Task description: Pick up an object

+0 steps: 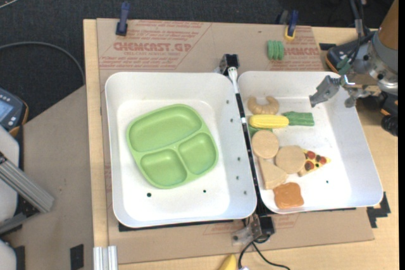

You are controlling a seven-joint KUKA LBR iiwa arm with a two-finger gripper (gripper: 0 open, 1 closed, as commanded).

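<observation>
The right white bin (354,155) holds play food along its left side: a tan croissant (262,104), a yellow corn cob (268,121), a green bean pod (297,119), a round tan cookie (265,143), flat tan slices (291,159), a small pizza slice (314,161) and an orange toast piece (289,195). My gripper (335,97) hangs over the bin's upper right part, right of the croissant and the bean pod. It is open, with nothing between its fingers (321,92).
The left white bin (120,174) holds a green divided tray (172,145). A small green ribbed piece (275,50) lies on the cardboard behind the right bin. Blue clamps (122,19) (292,23) grip the board's far edge.
</observation>
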